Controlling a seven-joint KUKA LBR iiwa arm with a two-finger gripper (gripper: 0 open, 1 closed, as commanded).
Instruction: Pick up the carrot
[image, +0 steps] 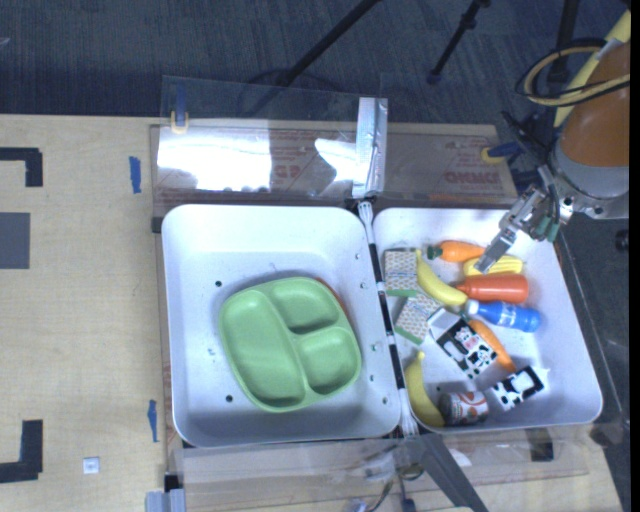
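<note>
The carrot (459, 252) lies at the far side of the right bin (580, 395), crowded by a banana (438, 284) and an orange bottle (494, 289). The hand (492, 258) hangs just right of it, angled for the carrot; whether released or clenched, I cannot tell.

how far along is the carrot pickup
Done: the gripper is down in the right bin, close beside the carrot at the bin's back edge. In hand: nothing visibly gripped; the carrot lies among the bananas and bottles. Left: closing on the carrot and lifting it out.
</note>
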